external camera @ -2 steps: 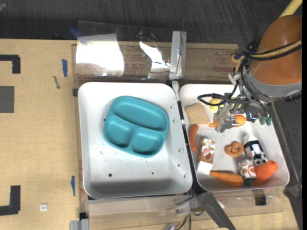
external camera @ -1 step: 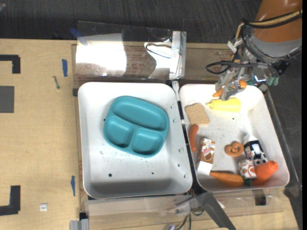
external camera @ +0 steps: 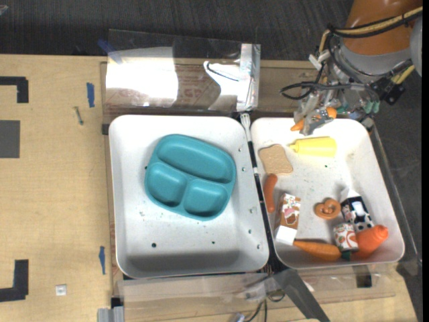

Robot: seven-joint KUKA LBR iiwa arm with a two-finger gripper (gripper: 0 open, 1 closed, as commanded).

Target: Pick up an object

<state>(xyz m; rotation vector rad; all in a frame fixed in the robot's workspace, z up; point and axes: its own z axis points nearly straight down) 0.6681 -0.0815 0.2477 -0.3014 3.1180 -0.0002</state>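
Gripper (external camera: 320,113) hangs over far edge of the right bin (external camera: 389,200), just above the yellow corn cob (external camera: 313,145). Whether it is open or holding anything: cannot tell (wrist clutter hides it). Corn looks light, stiff, smooth plastic, likely to roll; take it across the middle, pinching the short axis.
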